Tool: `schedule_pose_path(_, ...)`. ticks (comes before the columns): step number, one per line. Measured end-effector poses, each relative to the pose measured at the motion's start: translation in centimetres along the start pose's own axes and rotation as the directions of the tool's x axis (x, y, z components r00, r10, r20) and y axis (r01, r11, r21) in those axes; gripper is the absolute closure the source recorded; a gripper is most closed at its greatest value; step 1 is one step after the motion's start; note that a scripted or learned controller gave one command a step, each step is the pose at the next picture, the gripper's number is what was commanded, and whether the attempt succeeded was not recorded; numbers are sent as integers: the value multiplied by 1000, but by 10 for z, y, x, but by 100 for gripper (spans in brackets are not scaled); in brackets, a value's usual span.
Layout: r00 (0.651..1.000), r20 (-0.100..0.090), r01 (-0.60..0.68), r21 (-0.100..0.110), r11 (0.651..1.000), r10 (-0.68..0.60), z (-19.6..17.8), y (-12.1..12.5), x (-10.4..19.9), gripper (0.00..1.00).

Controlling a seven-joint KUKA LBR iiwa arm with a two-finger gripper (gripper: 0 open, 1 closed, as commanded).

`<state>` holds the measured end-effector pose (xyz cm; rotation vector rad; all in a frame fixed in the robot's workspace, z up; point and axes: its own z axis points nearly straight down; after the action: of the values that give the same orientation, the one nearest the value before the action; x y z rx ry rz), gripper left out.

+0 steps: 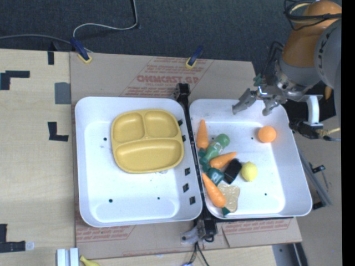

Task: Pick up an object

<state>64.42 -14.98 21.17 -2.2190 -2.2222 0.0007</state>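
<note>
Table (33,148), tan board surface with black tape marks at the left; a cardboard sheet (161,76) with red print lies on it under two shallow white bins set side by side and touching along a black clipped seam. Left bin (91,204): one yellow divided plate (147,140), three compartments, lying flat toward the far half of the bin. Right bin (277,198): a cluster of small items near the seam side, comprising an orange carrot (202,133) pointing away from the viewer, a green bottle-like item (215,147) just beside it, a second carrot (223,160) lying across the green item, a black block (232,170) touching a yellow lemon (249,171), a third carrot (213,190) at the near end, and a pale beige flat piece (231,196) touching it. One orange ball (267,134) sits apart from the cluster, toward the bin's far right corner. Arm: grey with orange band, entering from the right. Jaws (255,103): spread apart, nothing between them, positioned over the far rim of the right bin, near the orange ball but not touching it. Two blue-and-yellow clamps (82,53) at the cardboard's far edge; a thin cable runs across the dark floor beyond.
</note>
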Motion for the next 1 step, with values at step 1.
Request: schedule_pose_path(1,1000,0,-1,4,1000,1,116,-12,34,0)
